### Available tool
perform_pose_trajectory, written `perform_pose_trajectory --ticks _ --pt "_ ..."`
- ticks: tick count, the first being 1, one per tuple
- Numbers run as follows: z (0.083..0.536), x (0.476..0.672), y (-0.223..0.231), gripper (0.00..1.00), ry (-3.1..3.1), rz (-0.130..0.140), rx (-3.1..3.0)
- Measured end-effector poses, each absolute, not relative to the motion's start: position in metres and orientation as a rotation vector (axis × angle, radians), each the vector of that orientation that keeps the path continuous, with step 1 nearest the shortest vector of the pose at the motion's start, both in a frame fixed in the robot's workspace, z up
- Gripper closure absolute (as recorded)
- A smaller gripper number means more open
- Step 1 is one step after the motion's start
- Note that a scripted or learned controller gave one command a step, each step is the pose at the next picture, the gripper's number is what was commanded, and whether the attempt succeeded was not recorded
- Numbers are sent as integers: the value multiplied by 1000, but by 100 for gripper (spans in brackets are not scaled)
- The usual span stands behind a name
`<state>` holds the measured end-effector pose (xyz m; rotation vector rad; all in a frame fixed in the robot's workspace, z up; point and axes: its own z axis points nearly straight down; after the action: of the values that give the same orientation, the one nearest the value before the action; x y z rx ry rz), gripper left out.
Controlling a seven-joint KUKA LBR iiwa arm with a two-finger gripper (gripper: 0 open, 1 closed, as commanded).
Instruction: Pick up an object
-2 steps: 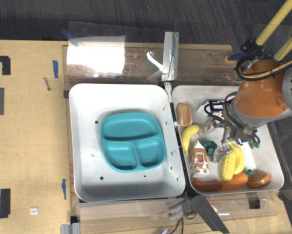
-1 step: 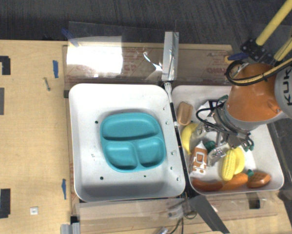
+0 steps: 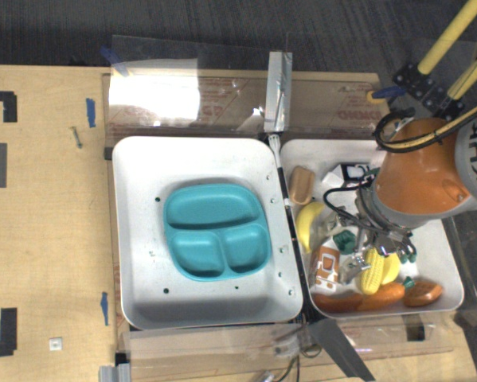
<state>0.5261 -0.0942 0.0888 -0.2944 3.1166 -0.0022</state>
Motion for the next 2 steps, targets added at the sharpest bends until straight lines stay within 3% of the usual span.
perform_pose_trajectory --ticks 1,2 --pt "91 498 -94 0 3107 -8 -158" --pt "92 497 -94 0 3095 -9 -228"
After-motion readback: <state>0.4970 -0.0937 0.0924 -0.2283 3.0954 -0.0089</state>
